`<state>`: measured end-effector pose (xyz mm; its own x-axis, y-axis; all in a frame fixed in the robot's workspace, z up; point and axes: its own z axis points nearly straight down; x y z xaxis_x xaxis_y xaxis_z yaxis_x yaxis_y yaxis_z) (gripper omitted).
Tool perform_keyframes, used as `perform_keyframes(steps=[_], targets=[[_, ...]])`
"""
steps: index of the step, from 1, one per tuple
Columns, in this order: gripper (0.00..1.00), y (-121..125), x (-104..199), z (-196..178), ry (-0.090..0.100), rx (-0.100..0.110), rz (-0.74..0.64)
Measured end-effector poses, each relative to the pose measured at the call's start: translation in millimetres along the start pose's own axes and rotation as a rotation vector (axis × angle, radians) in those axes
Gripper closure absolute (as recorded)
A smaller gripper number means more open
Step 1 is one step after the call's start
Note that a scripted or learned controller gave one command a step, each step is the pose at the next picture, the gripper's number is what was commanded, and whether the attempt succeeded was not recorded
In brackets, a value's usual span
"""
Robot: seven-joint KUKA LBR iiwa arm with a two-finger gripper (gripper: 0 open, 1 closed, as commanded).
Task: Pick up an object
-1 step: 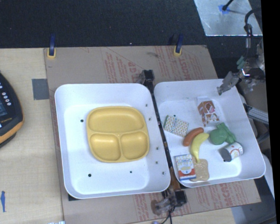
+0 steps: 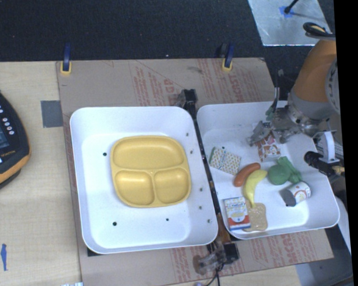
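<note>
I see the cardboard-covered bench [image 2: 138, 81] with two shallow white bins side by side. The left white bin [image 2: 92, 176] holds a yellow three-compartment plastic plate [image 2: 150, 170], roughly centred. The right white bin [image 2: 321, 215] carries all the small stuff. The grey arm with the orange band [image 2: 317, 68] comes in from the right, and its gripper [image 2: 265, 130] sits low over the upper part of the right bin; I cannot tell from here how it is set. Just below the gripper, near touching, lies a small red-and-white packet [image 2: 269, 148]. Further down: green toy vegetable [image 2: 283, 172], yellow banana [image 2: 252, 186] with an orange-red sausage-shaped piece [image 2: 246, 172] touching it, patterned square packet [image 2: 225, 160] to the left, white can with red label [image 2: 297, 193], red-and-white small box [image 2: 236, 212] beside a tan cracker-like piece [image 2: 257, 216] at the bin's near edge.
</note>
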<state>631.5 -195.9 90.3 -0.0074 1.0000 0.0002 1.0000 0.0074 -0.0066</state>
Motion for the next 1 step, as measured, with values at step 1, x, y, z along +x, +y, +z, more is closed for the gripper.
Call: perform_keyframes(steps=[1], targets=[[0.00,23.1,-8.3,-2.1,0.001,-0.005,0.001]])
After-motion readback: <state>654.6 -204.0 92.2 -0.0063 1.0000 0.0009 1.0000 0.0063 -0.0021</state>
